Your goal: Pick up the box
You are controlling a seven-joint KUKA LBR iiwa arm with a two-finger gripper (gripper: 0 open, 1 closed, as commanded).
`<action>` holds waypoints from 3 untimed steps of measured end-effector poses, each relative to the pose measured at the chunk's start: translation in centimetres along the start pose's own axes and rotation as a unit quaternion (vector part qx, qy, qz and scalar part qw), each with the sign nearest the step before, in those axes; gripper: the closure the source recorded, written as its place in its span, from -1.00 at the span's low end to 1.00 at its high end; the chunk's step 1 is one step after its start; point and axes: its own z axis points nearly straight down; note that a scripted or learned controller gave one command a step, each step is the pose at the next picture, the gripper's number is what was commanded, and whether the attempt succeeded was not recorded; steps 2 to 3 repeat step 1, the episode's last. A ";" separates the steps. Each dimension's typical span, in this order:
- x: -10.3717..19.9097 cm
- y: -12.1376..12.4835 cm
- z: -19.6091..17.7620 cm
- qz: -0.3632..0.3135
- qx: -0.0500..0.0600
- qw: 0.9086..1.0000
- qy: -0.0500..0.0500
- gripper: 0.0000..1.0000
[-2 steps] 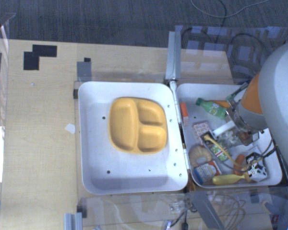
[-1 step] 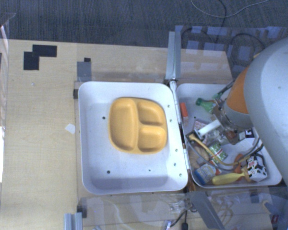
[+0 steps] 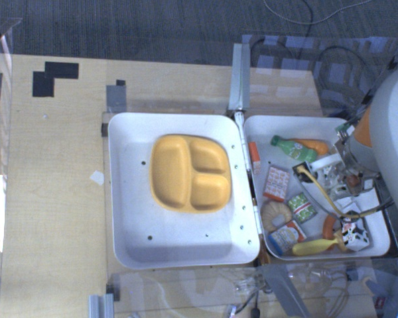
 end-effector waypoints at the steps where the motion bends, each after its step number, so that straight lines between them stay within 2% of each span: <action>1: -4.1 -8.1 -0.2 -0.106 -0.005 0.994 0.002 1.00; 3: -4.1 -8.1 -0.2 -0.106 -0.005 0.994 0.002 1.00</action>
